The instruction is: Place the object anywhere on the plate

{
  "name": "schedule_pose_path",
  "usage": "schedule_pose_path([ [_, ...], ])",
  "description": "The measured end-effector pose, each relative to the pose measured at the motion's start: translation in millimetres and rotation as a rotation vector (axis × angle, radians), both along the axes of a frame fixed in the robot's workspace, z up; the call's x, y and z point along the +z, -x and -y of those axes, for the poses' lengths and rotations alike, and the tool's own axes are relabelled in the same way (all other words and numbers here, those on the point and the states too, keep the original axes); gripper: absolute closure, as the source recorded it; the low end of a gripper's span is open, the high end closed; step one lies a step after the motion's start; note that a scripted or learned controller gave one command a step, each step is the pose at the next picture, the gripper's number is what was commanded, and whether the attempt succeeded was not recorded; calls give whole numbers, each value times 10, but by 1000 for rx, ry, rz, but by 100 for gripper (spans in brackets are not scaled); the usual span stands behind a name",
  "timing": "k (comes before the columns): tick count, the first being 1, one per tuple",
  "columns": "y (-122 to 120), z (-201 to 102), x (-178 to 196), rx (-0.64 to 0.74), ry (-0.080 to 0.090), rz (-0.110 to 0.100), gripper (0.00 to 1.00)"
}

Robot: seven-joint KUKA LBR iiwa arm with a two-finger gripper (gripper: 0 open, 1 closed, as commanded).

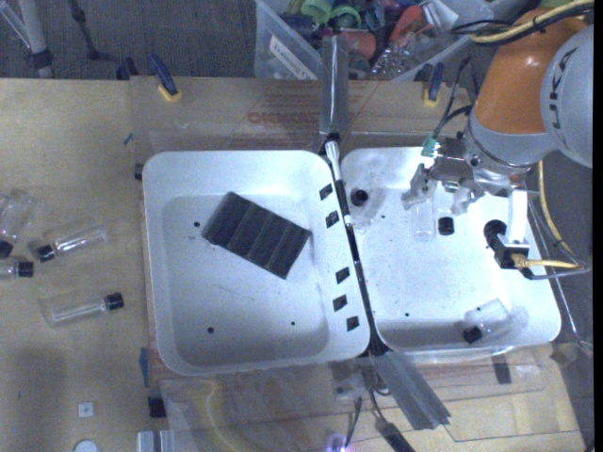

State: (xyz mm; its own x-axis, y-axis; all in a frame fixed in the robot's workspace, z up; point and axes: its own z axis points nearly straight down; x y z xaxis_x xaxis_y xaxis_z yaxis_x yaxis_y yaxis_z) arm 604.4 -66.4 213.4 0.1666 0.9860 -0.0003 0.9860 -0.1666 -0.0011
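The pincer (435,188) hangs over the far part of the right bin (528,332), and whether it is clenched or released cannot be told; a faint clear shape under it may be a bottle. A small clear bottle (487,320) with a black cap lies in that bin's near right corner, well apart from the dark ridged plate (256,234) in the left bin (170,347). The bottle looks light, stiff, slick and prone to roll, so I would grip it across the middle of its body.
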Motion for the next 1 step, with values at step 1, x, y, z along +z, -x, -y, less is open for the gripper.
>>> schedule_pose_path([
  [1, -358, -905, -298, -42, 0, 1, 100],
])
